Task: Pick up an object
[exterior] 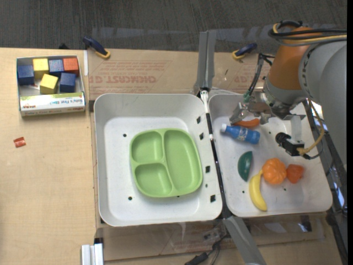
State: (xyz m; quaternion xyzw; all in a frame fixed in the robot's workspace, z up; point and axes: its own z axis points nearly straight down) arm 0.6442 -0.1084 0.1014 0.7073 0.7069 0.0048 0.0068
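Your grey two-finger gripper (241,114) sits low in the right shallow white plastic bin (325,203), at its upper part, just above the blue plastic bottle with a white cap (241,133). Use that bottle as your landmark.

A small orange carrot-like piece (248,123) lies touching the bottle's upper side, right beside the gripper tips. That looks like the target, but the view is poor there and you can't be sure; whether the tool is released or clenched on anything, I cannot tell. Nothing reads as clearly lifted.

Below and right of the bottle: a dark green oval avocado-like toy (245,165), a yellow plastic banana (256,191) further down, a round orange fruit toy (274,171), and touching it a smaller red-orange piece (295,173). These are spread apart enough that each could be approached singly; the bottle and carrot piece are crowded together, so a grab there risks nudging the bottle instead.

Left of the bottle, across the bin wall, the left white bin (102,164) holds a light green three-compartment plastic plate (165,162), likely there as a drop spot, not a pick target.

Far left of the bottle, on the wooden bench (44,203), a cardboard box of coloured cubes (49,83) and a small red scrap (20,142) sit out of reach, unrelated to the pick.
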